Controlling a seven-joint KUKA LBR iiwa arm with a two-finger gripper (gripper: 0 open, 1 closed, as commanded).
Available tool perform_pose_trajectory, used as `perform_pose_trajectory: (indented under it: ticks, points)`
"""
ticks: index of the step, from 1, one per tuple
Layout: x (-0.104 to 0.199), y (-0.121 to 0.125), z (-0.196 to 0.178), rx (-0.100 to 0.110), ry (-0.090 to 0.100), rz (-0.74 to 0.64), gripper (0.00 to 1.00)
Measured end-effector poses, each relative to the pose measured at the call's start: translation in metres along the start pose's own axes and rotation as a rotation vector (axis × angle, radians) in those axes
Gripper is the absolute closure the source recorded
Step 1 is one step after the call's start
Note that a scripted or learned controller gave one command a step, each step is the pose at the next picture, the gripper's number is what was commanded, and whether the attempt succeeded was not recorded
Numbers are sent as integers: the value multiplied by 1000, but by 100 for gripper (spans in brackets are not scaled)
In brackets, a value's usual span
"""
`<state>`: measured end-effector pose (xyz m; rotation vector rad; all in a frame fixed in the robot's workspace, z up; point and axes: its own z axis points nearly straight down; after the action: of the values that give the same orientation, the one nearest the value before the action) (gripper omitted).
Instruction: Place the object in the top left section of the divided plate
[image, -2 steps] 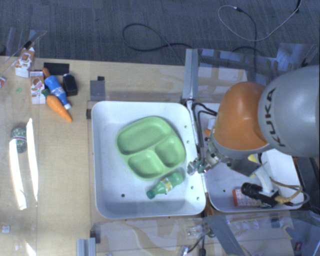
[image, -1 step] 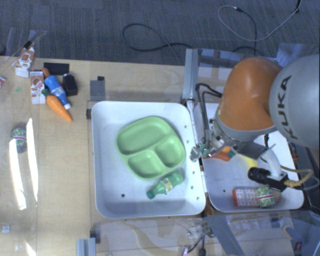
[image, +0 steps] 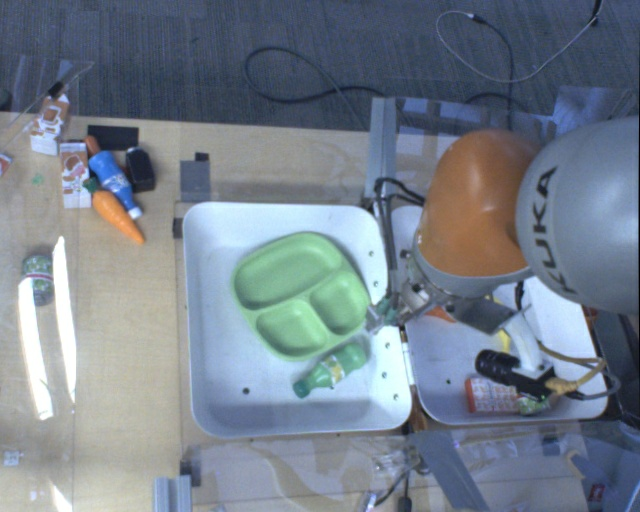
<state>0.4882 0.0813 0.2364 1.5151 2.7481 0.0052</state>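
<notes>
Grey arm (image: 570, 200) above right bin (image: 440, 390), claw (image: 388, 312) beside divided plate (image: 300, 292).

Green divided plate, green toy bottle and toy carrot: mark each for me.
Green divided plate (image: 290, 268): camera view, floor of its largest section.
Green toy bottle (image: 335, 370): camera view, mid-body.
Orange toy carrot (image: 118, 217): camera view, mid-length.

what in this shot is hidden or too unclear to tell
- Hand: camera view, the arm's wrist covers most of it; its grip state is unreadable.
- Right bin: the arm hides its upper part.
- Red packet: label too small to read.
- Green bottle beside the divided plate: label blurred.
</notes>
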Motion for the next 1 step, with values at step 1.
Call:
perform_pose_trajectory:
  ticks: [1]
  points:
    - [2,3,-35,-1,-1,-98,100]
